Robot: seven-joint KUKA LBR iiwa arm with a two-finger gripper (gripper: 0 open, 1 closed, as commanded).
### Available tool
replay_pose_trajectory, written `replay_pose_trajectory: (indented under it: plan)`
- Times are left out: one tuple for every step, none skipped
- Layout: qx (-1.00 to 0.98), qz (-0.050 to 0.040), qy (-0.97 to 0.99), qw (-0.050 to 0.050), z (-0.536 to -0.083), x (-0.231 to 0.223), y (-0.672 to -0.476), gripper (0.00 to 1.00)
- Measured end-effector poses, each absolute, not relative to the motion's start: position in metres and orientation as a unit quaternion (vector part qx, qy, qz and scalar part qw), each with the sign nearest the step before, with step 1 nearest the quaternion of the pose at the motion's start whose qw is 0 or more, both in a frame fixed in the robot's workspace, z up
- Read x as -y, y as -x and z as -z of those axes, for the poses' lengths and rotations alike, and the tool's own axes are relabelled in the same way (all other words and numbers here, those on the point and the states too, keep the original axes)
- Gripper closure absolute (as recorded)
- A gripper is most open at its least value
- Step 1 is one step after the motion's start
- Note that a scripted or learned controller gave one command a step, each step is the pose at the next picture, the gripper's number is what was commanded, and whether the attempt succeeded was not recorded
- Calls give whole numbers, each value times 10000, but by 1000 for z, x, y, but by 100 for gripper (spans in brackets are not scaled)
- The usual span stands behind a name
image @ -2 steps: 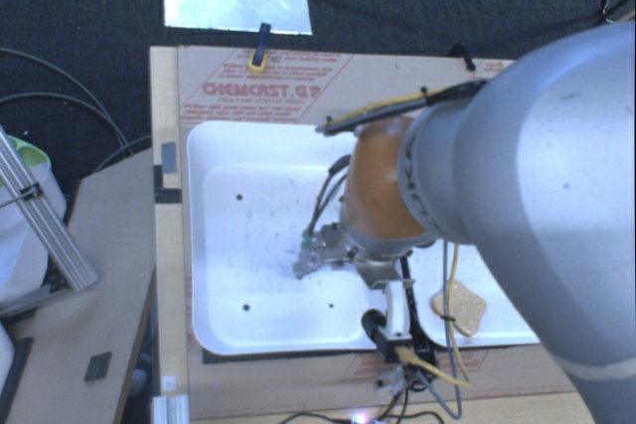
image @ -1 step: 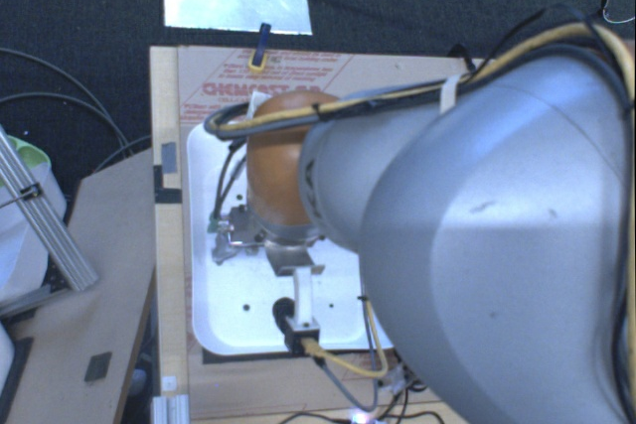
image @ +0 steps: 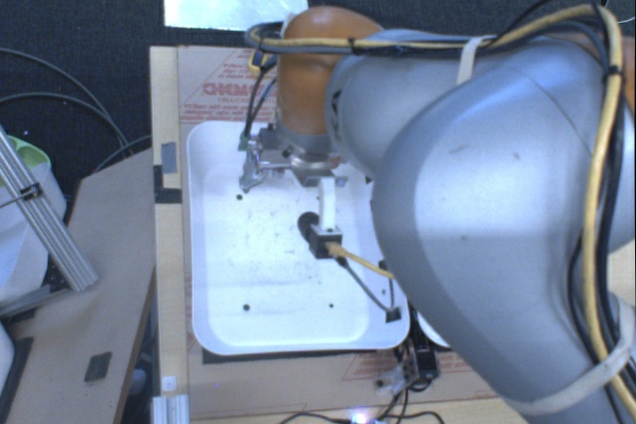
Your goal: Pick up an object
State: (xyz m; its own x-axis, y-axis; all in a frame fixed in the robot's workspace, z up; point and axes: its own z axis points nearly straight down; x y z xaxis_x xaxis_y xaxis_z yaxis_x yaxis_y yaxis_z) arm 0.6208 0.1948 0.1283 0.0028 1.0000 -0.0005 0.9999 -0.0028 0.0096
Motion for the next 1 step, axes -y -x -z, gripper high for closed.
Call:
replay_pose_trajectory:
  plan:
    - [-7056,6,-7086,8,-82,-124,-647,0]
